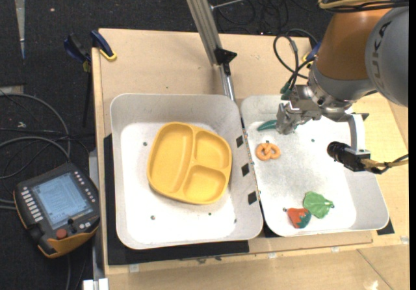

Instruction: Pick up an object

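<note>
From the camera above, the grey arm's gripper (286,123) hangs low over the far end of the right white bin (367,214). I cannot tell how its jaws stand. A small teal flat thing (266,126) lies just beside the jaws, toward the other bin. An orange pretzel-shaped toy (267,151) sits near, a little closer to us. A green leafy toy (317,204) and a red and orange toy (299,217) touch each other, well apart from the jaws. The big yellow plastic plate with three parts (190,162) rests in the left white bin (127,126). The arm looks to be reaching down to grab. Next it should close on something and lift.
</note>
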Controlling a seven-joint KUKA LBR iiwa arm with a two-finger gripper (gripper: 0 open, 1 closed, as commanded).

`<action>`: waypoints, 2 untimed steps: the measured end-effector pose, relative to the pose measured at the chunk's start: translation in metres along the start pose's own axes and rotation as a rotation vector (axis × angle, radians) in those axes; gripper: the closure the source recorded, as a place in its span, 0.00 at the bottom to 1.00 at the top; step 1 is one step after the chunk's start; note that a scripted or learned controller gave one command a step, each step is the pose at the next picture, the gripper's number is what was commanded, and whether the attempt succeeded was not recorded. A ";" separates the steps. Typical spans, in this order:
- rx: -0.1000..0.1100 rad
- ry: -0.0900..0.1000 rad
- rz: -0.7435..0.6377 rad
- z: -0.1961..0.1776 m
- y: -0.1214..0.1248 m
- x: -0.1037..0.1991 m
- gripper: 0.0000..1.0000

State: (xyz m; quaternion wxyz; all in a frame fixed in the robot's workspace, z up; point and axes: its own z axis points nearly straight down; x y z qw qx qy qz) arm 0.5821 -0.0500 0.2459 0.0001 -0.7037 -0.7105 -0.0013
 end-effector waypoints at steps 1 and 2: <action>0.004 0.000 0.001 0.014 -0.003 0.053 1.00; 0.002 0.000 0.001 0.019 0.004 0.111 1.00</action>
